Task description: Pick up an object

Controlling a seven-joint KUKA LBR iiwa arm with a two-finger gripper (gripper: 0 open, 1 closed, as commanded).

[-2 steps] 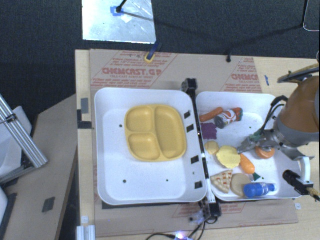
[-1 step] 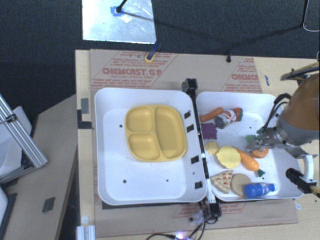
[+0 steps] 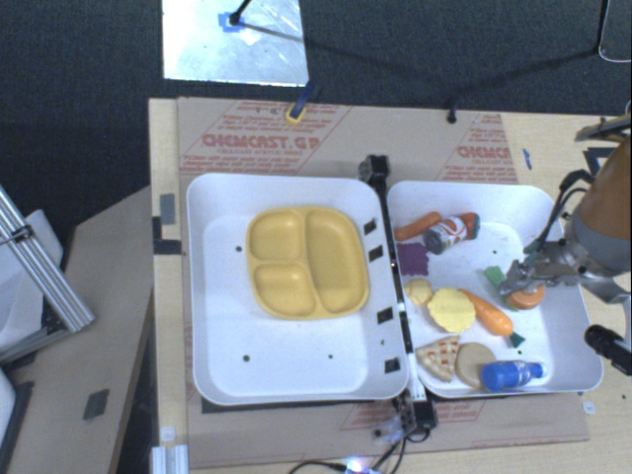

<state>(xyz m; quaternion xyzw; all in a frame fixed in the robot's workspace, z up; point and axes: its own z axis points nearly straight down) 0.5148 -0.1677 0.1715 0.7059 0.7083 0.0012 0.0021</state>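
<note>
Near edge, right bin (image 3: 568,368): blue bottle (image 3: 511,373) at 5 o'clock, tan cookie-like round (image 3: 472,360) just beside it, pizza slice (image 3: 439,353) next to that by the divider. Moving up: yellow lumpy piece (image 3: 451,309) mid-bin, touching an orange carrot (image 3: 491,313) on its 3 o'clock side. Gripper (image 3: 520,282) sits low at the bin's 3 o'clock, right on top of an orange round object (image 3: 526,298); can't tell whether the pincer is open, closed or gripping it. Small green piece (image 3: 494,276) just at its 9 o'clock. Purple block (image 3: 412,259) near the divider. Far end, 11 o'clock: second carrot (image 3: 418,227) touching a red-and-white can-like item (image 3: 453,232). Left bin (image 3: 212,294): yellow divided plate (image 3: 304,262), centered.
</note>
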